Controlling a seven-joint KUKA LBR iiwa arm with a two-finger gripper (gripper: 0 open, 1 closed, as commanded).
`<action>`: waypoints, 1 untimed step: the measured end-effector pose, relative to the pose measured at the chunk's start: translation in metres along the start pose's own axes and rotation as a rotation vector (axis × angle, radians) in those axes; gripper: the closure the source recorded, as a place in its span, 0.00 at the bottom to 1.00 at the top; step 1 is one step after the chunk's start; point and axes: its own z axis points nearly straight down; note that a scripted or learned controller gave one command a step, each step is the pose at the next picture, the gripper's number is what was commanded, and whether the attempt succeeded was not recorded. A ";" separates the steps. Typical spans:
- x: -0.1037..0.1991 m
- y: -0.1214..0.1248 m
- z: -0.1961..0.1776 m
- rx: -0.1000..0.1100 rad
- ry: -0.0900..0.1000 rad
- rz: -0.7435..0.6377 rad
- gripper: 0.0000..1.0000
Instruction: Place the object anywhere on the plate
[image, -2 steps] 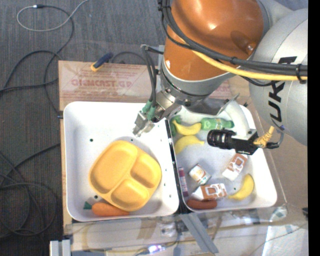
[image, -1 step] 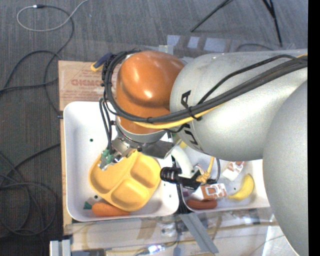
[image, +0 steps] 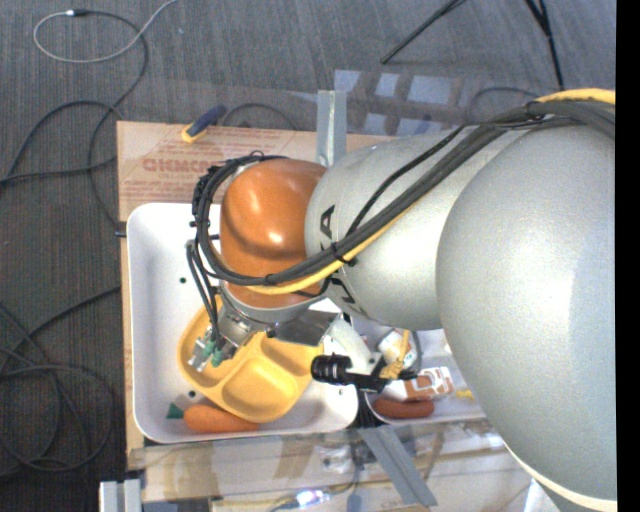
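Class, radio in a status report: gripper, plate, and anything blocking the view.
Gripper over left bin, fingers hidden under wrist. Yellow plate in that bin, carrot beside it on bin floor. Arm blocks most of right bin.

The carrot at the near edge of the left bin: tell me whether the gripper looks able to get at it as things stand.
Probably yes. The carrot lies in the open beside the yellow plate, nothing on top of it, and the arm's wrist hangs just above that corner.
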 end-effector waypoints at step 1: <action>-0.067 -0.071 0.041 0.000 0.000 0.078 1.00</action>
